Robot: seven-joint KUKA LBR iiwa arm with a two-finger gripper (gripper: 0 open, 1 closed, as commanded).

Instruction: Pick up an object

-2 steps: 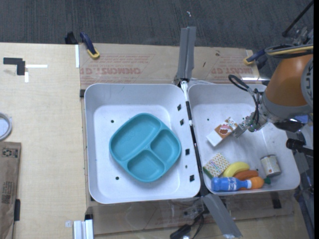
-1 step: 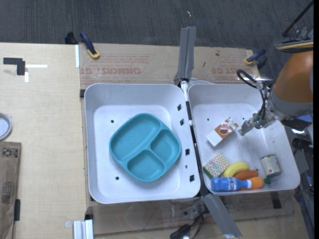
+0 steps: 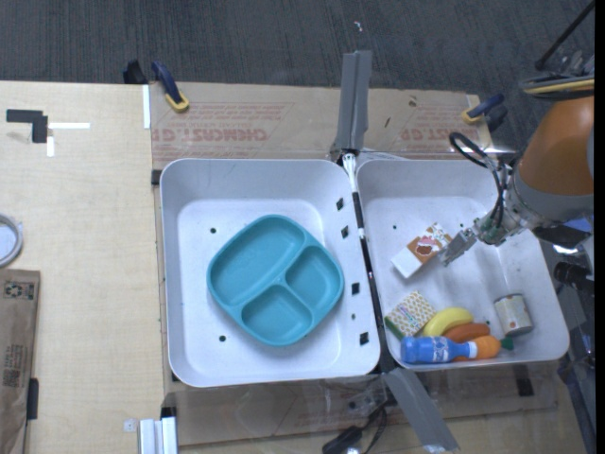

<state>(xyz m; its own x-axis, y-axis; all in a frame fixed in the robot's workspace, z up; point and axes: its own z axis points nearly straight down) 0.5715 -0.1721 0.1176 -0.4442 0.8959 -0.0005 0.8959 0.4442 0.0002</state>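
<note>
The right bin (image 3: pixel 378 253) holds several objects. A small white box with a red picture (image 3: pixel 423 251) lies near its middle. Along the front wall sit a patterned packet (image 3: pixel 409 312), a yellow banana (image 3: pixel 446 321), an orange carrot (image 3: pixel 473 332), a blue bottle (image 3: pixel 433 350) and a small grey can (image 3: pixel 511 314). My gripper (image 3: pixel 464 242) hangs low over the right bin, just right of the white box, with nothing seen in it. The grey and orange arm (image 3: pixel 558 159) reaches in from the right.
The left bin (image 3: pixel 184 253) holds a blue divided plate (image 3: pixel 274 279). A grey divider post (image 3: pixel 354 102) stands between the bins at the back. Clamps (image 3: pixel 170 88) hold the cardboard behind the bins.
</note>
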